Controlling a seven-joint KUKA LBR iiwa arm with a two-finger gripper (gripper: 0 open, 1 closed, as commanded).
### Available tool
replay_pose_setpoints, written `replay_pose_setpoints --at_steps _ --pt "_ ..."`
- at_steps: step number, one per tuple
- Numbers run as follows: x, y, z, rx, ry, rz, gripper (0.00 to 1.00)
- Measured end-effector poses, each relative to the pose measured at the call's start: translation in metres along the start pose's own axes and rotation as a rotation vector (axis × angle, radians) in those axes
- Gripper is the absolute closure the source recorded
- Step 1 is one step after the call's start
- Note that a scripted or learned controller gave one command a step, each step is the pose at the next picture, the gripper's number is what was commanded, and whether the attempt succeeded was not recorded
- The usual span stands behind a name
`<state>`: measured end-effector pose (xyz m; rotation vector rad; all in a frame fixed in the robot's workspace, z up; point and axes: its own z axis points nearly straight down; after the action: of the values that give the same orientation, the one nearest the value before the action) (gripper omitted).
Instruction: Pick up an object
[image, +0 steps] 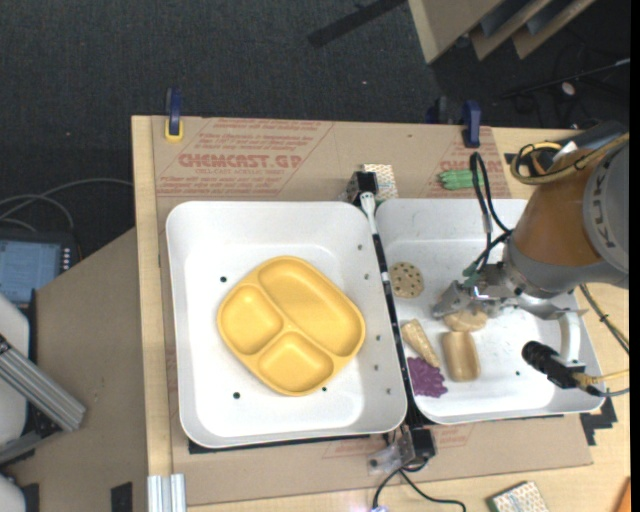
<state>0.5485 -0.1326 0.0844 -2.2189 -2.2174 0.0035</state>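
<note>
Low in the right bin (500, 398), the end effector (468, 302) sits directly over a pale lump (465, 321), hiding part of it; its grip cannot be told. Just nearer lie a tan block (460, 355), a tan wedge (420, 342) and a purple piece (427, 376). A yellow tray (290, 324) fills the left bin (200, 300).

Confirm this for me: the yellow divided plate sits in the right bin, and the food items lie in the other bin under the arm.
Wrong on one point. The camera view shows the yellow divided plate in the left bin; the food items lie in the other bin, under the arm.
</note>
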Motion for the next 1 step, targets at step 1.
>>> replay_pose_setpoints --at_steps 1 --pt "0.0004 0.0012 -0.0103 -0.004 -0.001 0.001 1.0"
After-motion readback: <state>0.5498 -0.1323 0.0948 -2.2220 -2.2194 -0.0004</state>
